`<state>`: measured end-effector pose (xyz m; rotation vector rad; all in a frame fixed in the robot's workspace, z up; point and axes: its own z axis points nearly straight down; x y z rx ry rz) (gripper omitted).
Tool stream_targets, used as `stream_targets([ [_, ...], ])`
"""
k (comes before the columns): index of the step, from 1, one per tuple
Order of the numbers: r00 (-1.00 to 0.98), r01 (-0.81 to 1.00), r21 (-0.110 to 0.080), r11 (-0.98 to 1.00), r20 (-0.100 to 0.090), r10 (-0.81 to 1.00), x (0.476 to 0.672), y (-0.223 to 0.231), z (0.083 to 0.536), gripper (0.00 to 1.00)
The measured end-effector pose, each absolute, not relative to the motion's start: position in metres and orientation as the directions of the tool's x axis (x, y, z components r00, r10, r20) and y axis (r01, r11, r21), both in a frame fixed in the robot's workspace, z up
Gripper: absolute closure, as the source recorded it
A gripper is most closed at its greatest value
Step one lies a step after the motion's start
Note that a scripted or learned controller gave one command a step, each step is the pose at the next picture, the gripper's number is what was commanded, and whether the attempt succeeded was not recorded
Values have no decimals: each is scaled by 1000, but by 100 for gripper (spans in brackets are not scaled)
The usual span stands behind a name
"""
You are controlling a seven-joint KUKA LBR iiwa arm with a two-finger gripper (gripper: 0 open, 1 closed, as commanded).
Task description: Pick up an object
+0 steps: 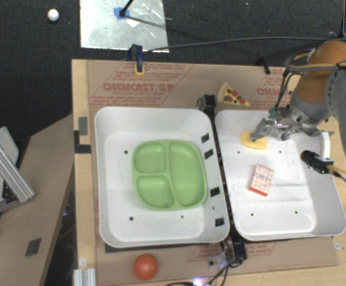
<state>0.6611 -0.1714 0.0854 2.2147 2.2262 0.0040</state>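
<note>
The arm (339,82) reaches in over the right bin (298,219), and its gripper (262,131) sits low at the yellow object (254,140), which lies in the far part of that bin, near the divide with the left bin (110,219). The metal fingers (267,127) appear to touch or overlap the object's upper edge. Whether they are parted or closed cannot be made out from this angle, and no object is seen held between them.

Judged step: the approach or grasp attempt on the yellow object; no lift is evident, since the object rests on the bin floor. The next move would call for the fingers to close squarely on the low, flat piece, then a straight lift. A thin object flush with the floor may slip out.

Also in the right bin, nearer the camera than the yellow object, lies a small red and white packet (261,179); its print is too small to read. A green divided tray (169,174) occupies the left bin. Beyond the bins, a pizza-slice toy (233,95) lies on the brown board (173,83), which carries red lettering reading "CHEMCAST GP". An orange ball (145,266) rests on the tabletop (47,177) in front of the left bin.
</note>
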Motion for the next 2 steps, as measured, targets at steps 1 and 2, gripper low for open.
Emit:
stream_targets([
  [1, -9, 1000, 11, 9, -2, 1000, 664, -171, 101, 100],
  [2, -2, 1000, 7, 2, -2, 1000, 662, -181, 156, 100],
])
